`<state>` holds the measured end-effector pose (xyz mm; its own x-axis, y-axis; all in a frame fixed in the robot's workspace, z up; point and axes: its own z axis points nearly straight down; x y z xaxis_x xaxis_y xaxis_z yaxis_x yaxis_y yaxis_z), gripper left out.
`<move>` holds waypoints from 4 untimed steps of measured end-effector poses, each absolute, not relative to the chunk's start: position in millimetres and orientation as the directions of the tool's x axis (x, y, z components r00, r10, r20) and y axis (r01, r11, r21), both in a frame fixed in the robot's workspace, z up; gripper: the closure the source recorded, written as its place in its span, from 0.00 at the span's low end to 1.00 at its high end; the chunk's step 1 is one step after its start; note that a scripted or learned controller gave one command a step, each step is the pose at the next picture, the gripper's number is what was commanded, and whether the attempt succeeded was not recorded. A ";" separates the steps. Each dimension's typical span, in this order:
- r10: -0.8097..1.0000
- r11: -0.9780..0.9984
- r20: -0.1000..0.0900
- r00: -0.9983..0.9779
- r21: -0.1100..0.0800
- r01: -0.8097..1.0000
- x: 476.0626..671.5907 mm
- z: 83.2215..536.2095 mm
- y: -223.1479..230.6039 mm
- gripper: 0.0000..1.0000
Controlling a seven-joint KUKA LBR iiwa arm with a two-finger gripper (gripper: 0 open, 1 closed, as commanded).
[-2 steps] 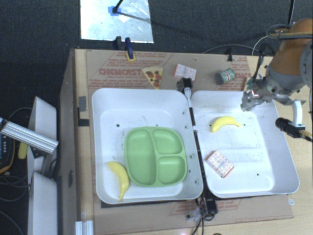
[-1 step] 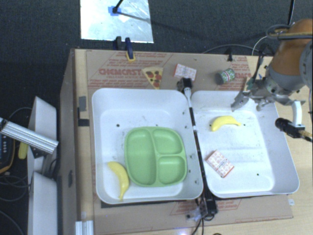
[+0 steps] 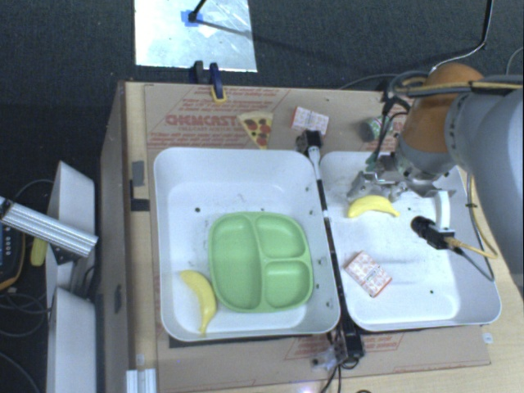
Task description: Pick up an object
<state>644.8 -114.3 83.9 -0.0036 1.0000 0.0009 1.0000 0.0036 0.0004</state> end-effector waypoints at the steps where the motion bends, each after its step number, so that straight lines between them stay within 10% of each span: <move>1: 1.000 0.005 0.000 -0.005 0.005 1.000 646.2 95.8 -114.8 1.00; 2: 1.000 0.005 0.000 -0.005 0.005 1.000 646.1 95.6 -114.8 0.00; 3: 1.000 0.002 0.000 -0.002 0.000 1.000 598.2 84.7 -87.9 0.00; 4: 1.000 0.002 0.000 -0.002 0.003 1.000 599.2 95.7 -88.5 1.00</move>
